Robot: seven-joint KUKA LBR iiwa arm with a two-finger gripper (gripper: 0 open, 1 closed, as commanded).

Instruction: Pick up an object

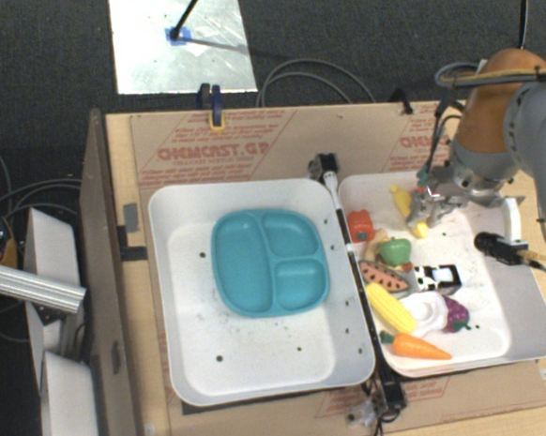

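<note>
A toy carrot is lying well below the gripper, which is hovering just beside a small yellow banana; its grip state is unclear.

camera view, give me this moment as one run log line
hand low in right bin | by banana | grasp unconfirmed | teal tray in left bin

Two white bins, one teal divided plate, one corn cob, one carrot, one green pepper, one banana
</note>
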